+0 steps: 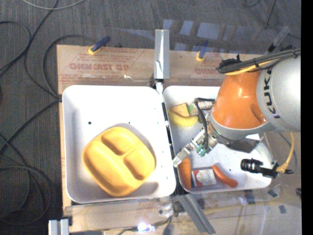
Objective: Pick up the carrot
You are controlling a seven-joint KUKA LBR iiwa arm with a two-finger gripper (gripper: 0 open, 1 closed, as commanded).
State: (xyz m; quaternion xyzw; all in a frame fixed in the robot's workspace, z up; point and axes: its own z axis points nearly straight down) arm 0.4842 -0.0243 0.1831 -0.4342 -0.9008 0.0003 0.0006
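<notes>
Approach step in hand. The gripper [187,150] hangs low in the right bin [264,153], just above the carrot [184,172] at the bin's near-left corner. Jaw opening: cannot tell; nothing visibly held. Next: descend, close squarely on carrot.

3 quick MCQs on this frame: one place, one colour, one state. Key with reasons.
1. Where does the carrot lie?
A. right bin, near-left corner
B. left bin, centre
C. on the cardboard behind the bins

2. What colour is the divided tray in the left bin?
A. blue
B. yellow
C. green

3. How does the gripper stand relative to the carrot?
A. just above it, low in the right bin
B. over the left bin
C. raised far behind both bins

Key: 1 A, the orange carrot sits by the right bin's front-left wall. 2 B, the three-compartment tray is plainly yellow. 3 A, the gripper tip points down right next to the carrot's upper end.
</notes>
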